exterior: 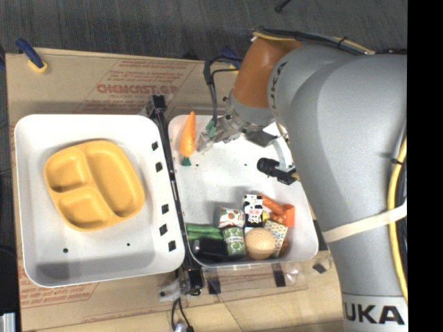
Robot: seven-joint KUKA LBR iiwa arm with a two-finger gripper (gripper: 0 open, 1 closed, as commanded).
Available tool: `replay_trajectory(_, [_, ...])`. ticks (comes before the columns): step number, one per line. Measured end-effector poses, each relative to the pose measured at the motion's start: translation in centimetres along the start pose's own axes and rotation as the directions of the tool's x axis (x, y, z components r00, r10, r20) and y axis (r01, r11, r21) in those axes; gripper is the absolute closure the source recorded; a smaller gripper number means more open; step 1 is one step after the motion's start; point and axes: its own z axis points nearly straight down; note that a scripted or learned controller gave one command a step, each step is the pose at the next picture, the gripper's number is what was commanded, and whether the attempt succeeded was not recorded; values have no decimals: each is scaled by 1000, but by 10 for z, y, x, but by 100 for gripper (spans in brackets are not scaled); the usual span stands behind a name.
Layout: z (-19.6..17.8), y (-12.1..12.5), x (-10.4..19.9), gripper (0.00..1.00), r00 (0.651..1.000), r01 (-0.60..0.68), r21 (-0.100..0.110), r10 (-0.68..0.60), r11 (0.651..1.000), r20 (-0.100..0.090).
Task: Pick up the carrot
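Note:
The carrot (187, 134), orange with a small green tip toward the front, lies along the far left wall of the right bin (228, 173). My gripper (211, 133) hangs low just to the carrot's right, close beside it, with a narrow strip of bin floor between them. Nothing is seen held in it. The grey arm with its orange band (257, 75) reaches in from the right and covers the bin's far right corner.
A yellow divided plate (93, 184) lies in the left bin (41, 254). Along the right bin's front sit small printed cartons (232, 218), a tan ball (259, 243), a green item (202, 231), a black item (208, 250) and an orange-red piece (282, 211).

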Motion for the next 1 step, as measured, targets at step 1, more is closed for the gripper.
replay_trajectory(1, [-94, 27, 67, 100, 1000, 13, -10, -13, 1000, -1])
